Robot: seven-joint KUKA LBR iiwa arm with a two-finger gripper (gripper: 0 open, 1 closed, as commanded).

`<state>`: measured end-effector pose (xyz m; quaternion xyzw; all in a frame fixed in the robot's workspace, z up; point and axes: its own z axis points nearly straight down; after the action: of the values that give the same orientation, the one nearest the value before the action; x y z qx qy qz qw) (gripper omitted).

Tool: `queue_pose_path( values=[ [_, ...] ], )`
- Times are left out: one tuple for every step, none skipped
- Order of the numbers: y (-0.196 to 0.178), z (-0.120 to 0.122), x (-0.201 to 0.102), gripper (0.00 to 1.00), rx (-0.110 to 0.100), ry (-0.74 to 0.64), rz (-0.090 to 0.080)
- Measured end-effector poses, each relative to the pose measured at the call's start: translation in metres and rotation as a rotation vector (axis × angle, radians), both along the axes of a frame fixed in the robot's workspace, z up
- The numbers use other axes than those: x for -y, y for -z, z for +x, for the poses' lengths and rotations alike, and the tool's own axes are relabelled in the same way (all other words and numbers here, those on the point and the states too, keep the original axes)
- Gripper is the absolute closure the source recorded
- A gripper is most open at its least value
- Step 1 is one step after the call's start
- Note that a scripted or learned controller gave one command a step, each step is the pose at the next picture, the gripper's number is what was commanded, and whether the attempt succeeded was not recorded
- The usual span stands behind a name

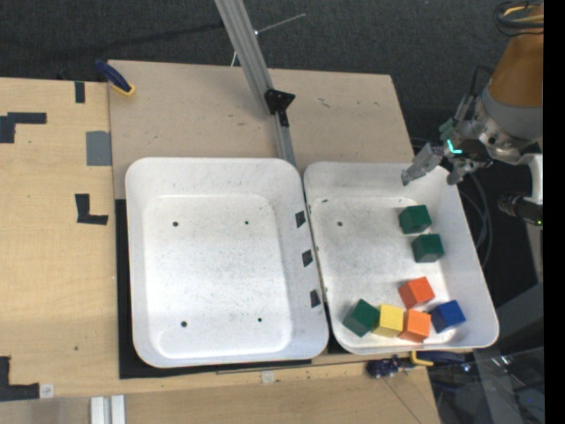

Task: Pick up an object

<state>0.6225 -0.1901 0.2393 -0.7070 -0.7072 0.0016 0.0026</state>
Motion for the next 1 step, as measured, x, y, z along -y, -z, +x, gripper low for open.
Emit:
queue_pose_path(
  values=[
    [-0.0032,0.0009,0.0001,0.0,0.004,-0.002,-0.002]
  ],
)
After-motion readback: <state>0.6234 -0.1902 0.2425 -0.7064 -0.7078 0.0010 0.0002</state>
